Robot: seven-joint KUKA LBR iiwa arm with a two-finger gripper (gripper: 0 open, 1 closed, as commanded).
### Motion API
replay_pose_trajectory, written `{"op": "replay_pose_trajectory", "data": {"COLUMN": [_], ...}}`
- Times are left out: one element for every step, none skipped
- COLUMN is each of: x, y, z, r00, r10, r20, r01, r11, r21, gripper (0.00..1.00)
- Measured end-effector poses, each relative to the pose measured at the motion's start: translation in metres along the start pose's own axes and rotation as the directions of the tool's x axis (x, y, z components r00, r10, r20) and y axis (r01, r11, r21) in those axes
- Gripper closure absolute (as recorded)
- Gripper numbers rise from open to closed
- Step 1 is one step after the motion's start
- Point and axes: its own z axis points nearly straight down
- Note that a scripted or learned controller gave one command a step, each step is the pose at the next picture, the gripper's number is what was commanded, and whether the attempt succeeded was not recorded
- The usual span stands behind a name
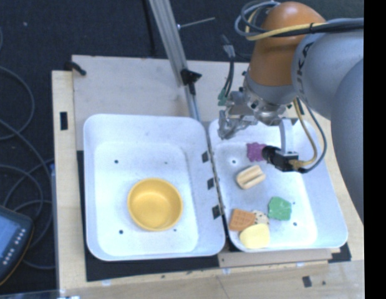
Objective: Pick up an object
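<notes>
A yellow bowl (154, 203) sits alone in the left bin (99, 136); right bin (323, 223) holds a tan bread-like piece (250, 177) — purple (255, 151), green (280, 208), orange (242, 218) toys around it — beneath the tool (229, 128)

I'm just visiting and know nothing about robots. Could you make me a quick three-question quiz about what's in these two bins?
1. True or false: the round yellow plastic bowl lies in the left white bin.
2. Which thing lies nearest the gripper? A) green lumpy toy B) purple toy block C) pale yellow rounded piece
3. Fill in: the tan bread-roll-shaped toy lies in the ____ white bin.

Key: 1 true; 2 B; 3 right.
</notes>
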Motion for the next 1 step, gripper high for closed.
{"op": "replay_pose_trajectory", "data": {"x": [0.0519], "y": [-0.0011], "z": [0.0111], "r00": [1.0], "r10": [0.0], "r20": [0.0], "r01": [0.0], "r11": [1.0], "r21": [0.002], "gripper": [1.0]}}
